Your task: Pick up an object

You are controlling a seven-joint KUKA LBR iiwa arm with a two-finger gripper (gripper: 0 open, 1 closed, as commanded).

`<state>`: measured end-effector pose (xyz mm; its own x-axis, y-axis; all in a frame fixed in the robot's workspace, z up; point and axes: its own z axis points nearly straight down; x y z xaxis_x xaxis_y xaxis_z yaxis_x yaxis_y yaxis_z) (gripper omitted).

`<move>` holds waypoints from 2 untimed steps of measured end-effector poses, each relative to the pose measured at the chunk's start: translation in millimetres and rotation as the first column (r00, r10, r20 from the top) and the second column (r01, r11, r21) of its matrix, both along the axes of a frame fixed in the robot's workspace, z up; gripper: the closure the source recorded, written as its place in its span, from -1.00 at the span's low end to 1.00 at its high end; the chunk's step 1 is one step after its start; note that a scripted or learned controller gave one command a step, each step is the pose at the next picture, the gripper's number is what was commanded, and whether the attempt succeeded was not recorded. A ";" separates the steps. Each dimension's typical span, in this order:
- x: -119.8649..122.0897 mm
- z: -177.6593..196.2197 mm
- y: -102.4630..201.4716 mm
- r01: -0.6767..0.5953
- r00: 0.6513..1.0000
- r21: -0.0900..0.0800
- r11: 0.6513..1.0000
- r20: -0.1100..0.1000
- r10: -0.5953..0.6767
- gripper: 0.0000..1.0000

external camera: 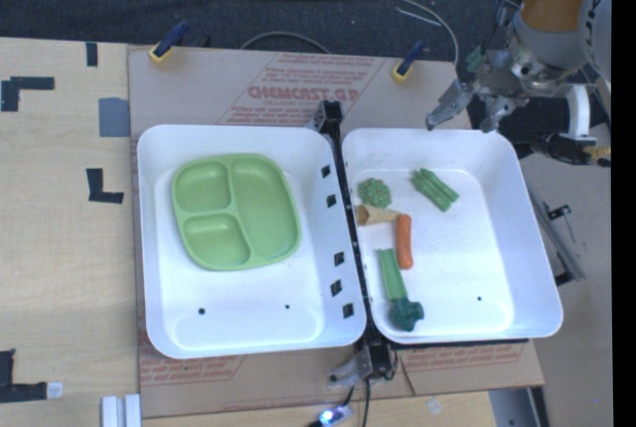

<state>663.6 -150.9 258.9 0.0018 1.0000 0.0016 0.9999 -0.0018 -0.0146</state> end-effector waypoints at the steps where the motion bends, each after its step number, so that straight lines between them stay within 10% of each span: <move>1: 2.2 8.5 0.6 -0.003 1.000 -0.002 1.000 0.013 0.003 -1.00; 2: -2.4 -35.8 1.0 -0.003 1.000 -0.003 1.000 0.009 0.003 -1.00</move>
